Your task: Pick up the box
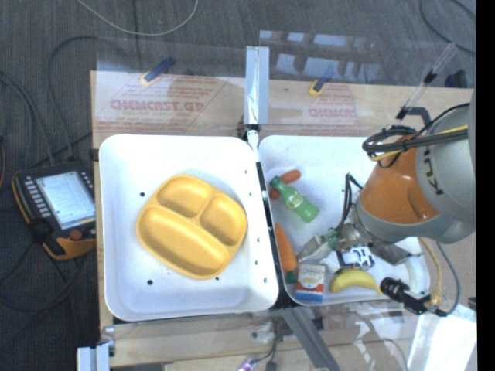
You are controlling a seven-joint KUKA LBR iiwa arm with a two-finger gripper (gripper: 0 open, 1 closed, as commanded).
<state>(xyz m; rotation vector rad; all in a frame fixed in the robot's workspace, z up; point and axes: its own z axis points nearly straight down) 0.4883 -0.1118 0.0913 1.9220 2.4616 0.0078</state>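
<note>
A yellow divided plate (pixel 192 225) lies in the left bin (pixel 124 284). In the right bin (pixel 325 157), a carrot (pixel 285 251) lies above the small box (pixel 310 281), with a banana (pixel 354 281) just beside it. The tool (pixel 329 242) hangs near, above the box; its grip cannot be told.

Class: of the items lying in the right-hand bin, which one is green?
The small bottle, lying tilted near the bin's upper left. The box is red, white and blue, the banana yellow, the carrot orange.
</note>
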